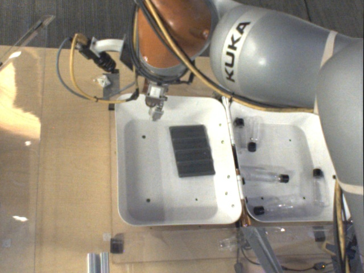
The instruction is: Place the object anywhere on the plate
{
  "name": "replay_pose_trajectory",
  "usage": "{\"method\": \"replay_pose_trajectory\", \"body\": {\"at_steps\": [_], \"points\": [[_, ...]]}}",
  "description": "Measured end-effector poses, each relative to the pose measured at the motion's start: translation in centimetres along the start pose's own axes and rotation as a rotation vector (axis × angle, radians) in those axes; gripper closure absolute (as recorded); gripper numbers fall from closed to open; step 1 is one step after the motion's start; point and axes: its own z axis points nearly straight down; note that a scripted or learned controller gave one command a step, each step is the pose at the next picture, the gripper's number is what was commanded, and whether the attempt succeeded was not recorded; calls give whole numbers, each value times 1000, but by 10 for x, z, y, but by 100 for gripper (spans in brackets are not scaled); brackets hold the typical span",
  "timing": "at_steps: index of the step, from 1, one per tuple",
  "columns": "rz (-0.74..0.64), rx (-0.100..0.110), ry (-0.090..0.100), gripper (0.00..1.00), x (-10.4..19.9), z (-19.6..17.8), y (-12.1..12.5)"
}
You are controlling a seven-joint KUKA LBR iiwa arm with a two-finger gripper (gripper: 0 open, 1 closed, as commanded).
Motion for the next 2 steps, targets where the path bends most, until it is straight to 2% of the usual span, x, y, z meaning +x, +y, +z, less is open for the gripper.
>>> {"method": "replay_pose_trajectory", "body": {"at_steps": [1, 2], "points": [[417, -1, -1, 100, 0, 52, 0], [221, 2, 3, 100, 0, -57, -1]]}}
